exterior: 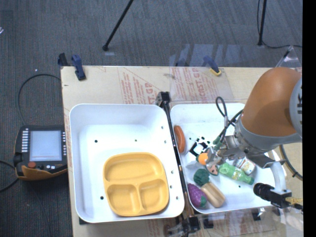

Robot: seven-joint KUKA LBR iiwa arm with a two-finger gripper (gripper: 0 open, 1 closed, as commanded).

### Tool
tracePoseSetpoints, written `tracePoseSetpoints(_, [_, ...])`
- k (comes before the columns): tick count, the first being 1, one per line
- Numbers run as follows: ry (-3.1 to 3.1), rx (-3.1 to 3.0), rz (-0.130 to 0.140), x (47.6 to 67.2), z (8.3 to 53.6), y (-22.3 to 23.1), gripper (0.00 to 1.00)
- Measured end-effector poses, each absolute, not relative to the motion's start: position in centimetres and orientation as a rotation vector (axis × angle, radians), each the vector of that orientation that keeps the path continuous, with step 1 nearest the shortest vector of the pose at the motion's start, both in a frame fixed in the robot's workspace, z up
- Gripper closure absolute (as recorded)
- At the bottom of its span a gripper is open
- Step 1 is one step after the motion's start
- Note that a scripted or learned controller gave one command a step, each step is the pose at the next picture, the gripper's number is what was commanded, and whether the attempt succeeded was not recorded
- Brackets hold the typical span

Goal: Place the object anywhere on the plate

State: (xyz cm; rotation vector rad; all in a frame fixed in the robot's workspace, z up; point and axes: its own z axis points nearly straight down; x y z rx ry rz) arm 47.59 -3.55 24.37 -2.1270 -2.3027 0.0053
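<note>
A yellow plate point(136, 183) with three compartments lies in the left bin point(89, 132), toward its front. The right bin point(197, 115) holds several toy foods: a hot dog point(180, 138) by its left wall, an orange piece point(202, 158), a green broccoli piece point(201, 176), a purple piece point(196, 195), a tan piece point(214, 194) and a green bottle point(236, 172). My gripper point(214, 159) hangs low in the right bin, right beside the orange piece and over the cluster. The arm's orange band point(271, 107) blocks the wrist above it.
A black-and-white patterned item point(200, 146) lies just behind the orange piece. A teach pendant point(42, 151) rests on the floor left of the bench. Blue clamps point(77, 67) hold the bench's back edge. The left bin's back half is bare white floor.
</note>
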Motion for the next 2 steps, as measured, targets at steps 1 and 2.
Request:
tracePoseSetpoints(1, [-2.185, -2.25, 0.006, 47.57, 25.29, 2.36, 1.0])
tracePoseSetpoints(2, [-2.185, -2.25, 0.007, 47.57, 25.29, 2.32, 0.0])
